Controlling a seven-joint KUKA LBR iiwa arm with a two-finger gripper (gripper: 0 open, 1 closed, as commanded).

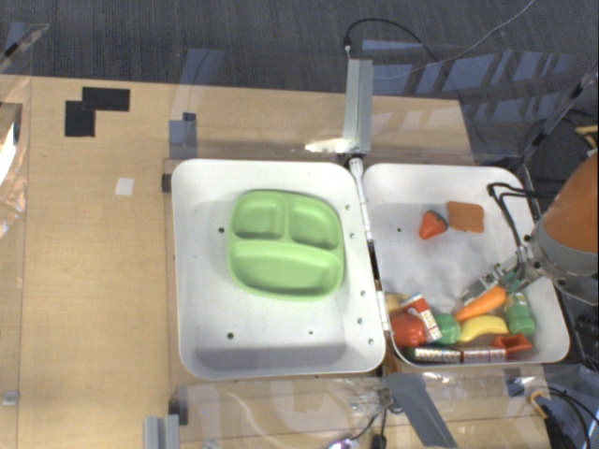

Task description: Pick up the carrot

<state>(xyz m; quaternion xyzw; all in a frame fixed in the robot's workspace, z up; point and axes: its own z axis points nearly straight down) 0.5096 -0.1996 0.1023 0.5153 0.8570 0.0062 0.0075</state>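
Toy carrot lies tilted in the lower right bin, beside a banana; gripper at its leafy end, jaw state indiscernible. Likely light, rigid, smooth plastic: grasp across mid-body

You have open floor in the right bin's middle; the carrot is hemmed in by the banana and green piece.

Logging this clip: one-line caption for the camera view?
Gripper at the carrot amid toy food in the right bin.
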